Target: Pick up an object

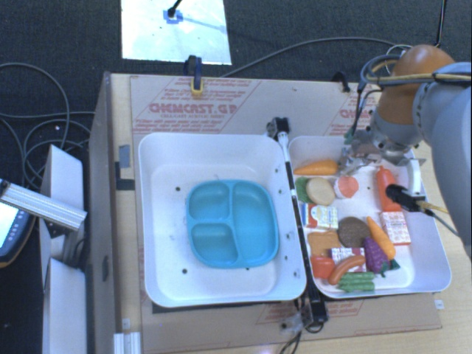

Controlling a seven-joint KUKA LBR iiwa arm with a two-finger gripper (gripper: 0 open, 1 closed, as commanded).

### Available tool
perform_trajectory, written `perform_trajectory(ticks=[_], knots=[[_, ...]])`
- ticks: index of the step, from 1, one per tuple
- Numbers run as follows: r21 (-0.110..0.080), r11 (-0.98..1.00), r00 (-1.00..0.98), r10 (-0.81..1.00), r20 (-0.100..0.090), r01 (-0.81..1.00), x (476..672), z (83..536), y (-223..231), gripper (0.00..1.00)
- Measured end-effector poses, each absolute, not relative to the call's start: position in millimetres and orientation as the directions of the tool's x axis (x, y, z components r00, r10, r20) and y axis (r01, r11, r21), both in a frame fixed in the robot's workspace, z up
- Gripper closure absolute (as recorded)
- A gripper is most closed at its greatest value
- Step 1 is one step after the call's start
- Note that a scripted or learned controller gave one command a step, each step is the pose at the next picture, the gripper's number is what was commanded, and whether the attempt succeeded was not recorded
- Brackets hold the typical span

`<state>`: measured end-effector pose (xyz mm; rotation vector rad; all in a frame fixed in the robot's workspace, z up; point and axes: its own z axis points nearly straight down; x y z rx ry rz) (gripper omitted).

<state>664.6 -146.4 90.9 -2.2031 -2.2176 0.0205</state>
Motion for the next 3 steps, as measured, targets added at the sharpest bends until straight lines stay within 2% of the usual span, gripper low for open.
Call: perform_trajectory(ticks=[1,2,3], knots=[[-0.019,0.005,-0.005,1.000,-0.004,1.000,664.6,93,-150,0.00],[0.005,0.001,-0.001,1.000,-0.004,1.000,622.9,86,-92,0.00],[0.005,0.003,-0.003,1.000,-0.002,1.000,623.4,95,-90,1.00]])
